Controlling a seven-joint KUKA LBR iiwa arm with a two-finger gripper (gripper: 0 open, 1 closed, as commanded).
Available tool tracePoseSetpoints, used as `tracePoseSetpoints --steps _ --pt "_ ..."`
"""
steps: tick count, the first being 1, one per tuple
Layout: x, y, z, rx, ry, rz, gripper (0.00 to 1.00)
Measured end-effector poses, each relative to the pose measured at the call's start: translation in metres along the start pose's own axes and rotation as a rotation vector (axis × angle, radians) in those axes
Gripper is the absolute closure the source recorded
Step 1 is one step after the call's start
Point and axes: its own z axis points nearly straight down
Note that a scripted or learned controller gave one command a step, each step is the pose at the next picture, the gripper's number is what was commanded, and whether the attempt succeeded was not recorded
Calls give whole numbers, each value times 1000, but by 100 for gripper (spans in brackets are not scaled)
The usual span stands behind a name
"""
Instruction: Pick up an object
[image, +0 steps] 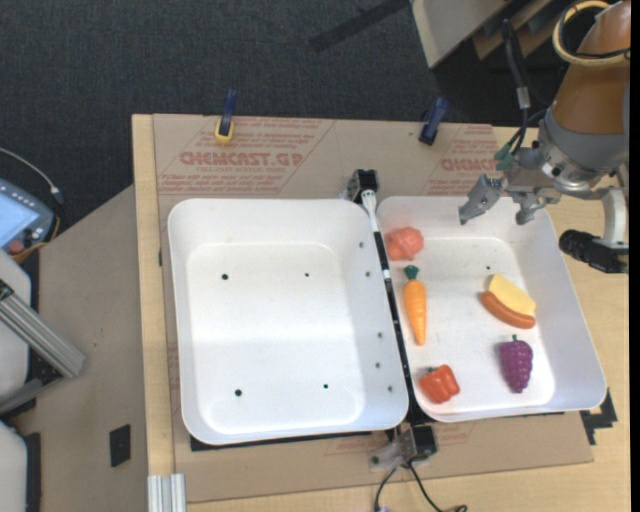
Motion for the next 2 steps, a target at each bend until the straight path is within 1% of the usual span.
tracePoseSetpoints --steps 1,2 --pt "-91 0 -56 -10 -8 6 0" --pt "-96 -54 -210 -19 -9 3 0"
